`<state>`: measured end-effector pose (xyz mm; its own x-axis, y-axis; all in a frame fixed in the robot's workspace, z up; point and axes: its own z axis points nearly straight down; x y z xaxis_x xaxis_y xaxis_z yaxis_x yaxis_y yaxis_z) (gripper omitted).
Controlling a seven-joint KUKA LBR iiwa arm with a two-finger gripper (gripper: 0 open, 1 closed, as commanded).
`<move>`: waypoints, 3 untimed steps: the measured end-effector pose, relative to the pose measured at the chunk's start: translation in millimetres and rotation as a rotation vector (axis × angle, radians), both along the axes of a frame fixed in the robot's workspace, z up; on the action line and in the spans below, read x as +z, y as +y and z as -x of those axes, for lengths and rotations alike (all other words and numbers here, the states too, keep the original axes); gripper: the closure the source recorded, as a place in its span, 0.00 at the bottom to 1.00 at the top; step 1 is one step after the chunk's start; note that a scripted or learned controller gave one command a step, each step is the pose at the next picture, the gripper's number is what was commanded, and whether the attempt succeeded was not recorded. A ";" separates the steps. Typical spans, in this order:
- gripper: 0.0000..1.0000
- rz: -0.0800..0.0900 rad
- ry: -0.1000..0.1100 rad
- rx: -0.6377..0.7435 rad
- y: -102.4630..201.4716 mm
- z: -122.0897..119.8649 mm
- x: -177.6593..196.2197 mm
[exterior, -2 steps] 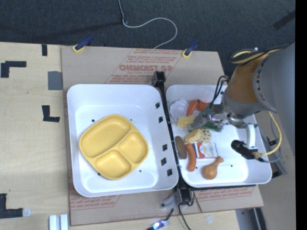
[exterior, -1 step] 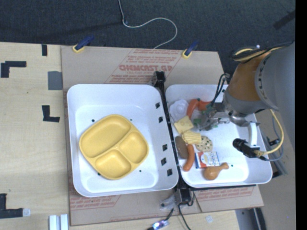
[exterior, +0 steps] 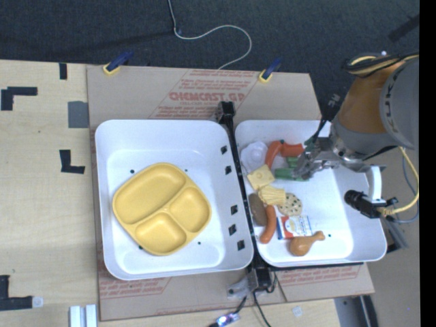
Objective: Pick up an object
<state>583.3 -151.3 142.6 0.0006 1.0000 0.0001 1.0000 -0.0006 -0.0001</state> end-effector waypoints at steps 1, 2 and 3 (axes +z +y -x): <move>1.00 0.002 -0.004 0.002 -5.3 -6.9 59.4; 1.00 0.000 -0.001 0.002 -4.9 -7.4 83.0; 1.00 -0.002 0.001 0.007 51.2 -1.1 92.0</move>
<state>584.4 -100.1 234.6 -0.0065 1.0000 0.0019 1.0000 0.0065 -0.0009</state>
